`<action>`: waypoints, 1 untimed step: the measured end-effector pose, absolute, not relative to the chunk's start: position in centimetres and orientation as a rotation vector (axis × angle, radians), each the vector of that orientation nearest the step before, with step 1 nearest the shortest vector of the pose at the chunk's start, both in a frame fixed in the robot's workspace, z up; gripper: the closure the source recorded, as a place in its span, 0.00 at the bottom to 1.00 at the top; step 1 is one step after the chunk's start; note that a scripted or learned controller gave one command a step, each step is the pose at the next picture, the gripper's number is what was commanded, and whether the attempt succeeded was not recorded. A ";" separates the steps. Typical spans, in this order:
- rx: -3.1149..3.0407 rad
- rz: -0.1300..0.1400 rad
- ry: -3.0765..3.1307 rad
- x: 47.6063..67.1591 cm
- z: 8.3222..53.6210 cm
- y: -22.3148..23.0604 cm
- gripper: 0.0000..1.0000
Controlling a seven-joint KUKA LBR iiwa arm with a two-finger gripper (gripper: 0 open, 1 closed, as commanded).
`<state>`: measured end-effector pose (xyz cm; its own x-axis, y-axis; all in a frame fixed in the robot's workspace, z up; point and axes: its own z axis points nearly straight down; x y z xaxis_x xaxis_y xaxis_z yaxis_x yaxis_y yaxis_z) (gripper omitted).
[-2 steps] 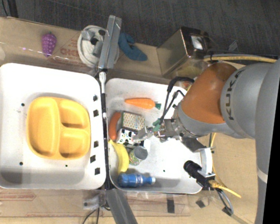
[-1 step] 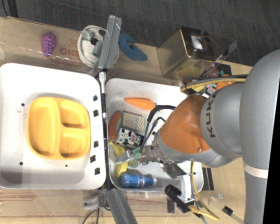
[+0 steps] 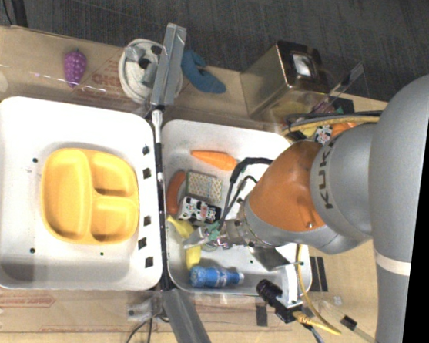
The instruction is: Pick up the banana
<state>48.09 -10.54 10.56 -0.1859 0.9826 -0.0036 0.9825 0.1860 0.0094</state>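
The banana (image 3: 181, 229) is yellow and lies in the right bin (image 3: 263, 142) near its left wall, partly covered by the gripper. My gripper (image 3: 208, 238) is low in that bin, right at the banana's right end, between a small black and white box (image 3: 198, 210) and a blue bottle (image 3: 216, 276). The grey arm with its orange band (image 3: 292, 200) hides the bin's right half.
An orange carrot (image 3: 214, 159) lies at the back of the right bin, with a grey mesh object (image 3: 203, 184) and a reddish-orange item (image 3: 174, 189) nearer. The left bin (image 3: 11, 181) holds a yellow divided tray (image 3: 91, 194). Behind the bins sit a purple object (image 3: 74, 66), a blue object (image 3: 199, 73) and a box (image 3: 288, 79).
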 end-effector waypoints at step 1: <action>2.003 0.000 2.421 54.2 25.2 -8.2 1.00</action>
